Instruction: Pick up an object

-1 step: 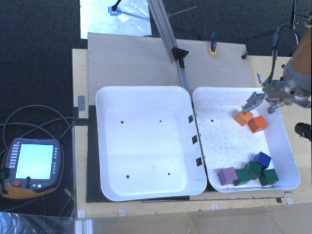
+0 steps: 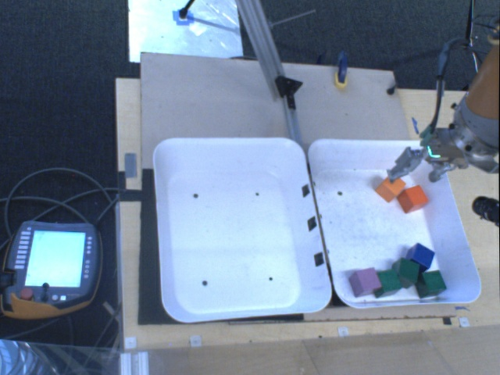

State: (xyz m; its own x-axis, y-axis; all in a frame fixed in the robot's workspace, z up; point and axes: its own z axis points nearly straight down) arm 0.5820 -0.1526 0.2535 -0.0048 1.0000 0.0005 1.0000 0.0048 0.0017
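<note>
Camera view: the pincer (image 2: pixel 414 165), fingers spread and holding nothing, hangs just above the two orange blocks (image 2: pixel 402 193), slightly to their far side.

Smooth white plastic bins (image 2: pixel 234 151) on matt wood-look bench (image 2: pixel 211 92)

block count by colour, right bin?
orange blocks: 2
green blocks: 3
blue block: 1
purple block: 1
total: 7, all in the right bin
</note>
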